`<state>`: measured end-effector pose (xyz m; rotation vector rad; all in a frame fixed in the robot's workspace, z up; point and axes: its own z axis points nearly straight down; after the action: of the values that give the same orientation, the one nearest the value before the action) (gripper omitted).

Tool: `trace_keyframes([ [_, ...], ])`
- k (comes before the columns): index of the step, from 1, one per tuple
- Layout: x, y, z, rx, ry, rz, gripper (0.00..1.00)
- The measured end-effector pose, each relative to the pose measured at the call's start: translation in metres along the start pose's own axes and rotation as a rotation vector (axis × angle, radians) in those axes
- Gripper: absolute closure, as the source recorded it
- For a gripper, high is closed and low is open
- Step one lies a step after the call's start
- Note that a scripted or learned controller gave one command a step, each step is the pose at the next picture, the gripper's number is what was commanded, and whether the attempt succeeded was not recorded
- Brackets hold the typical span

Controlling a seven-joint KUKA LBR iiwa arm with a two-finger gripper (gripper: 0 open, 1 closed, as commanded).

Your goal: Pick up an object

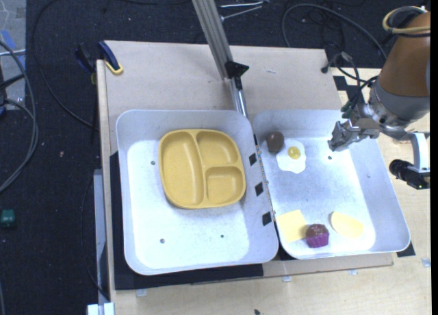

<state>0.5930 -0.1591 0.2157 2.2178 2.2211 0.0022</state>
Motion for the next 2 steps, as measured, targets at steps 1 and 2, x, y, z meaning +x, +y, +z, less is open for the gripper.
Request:
trace_keyframes([
  [1,0.045,-0.008,-0.002,0.003,0.002,-0.005,1.0],
  [2,0.096,-0.025,-0.015,0.004,0.002,-0.006,1.0],
])
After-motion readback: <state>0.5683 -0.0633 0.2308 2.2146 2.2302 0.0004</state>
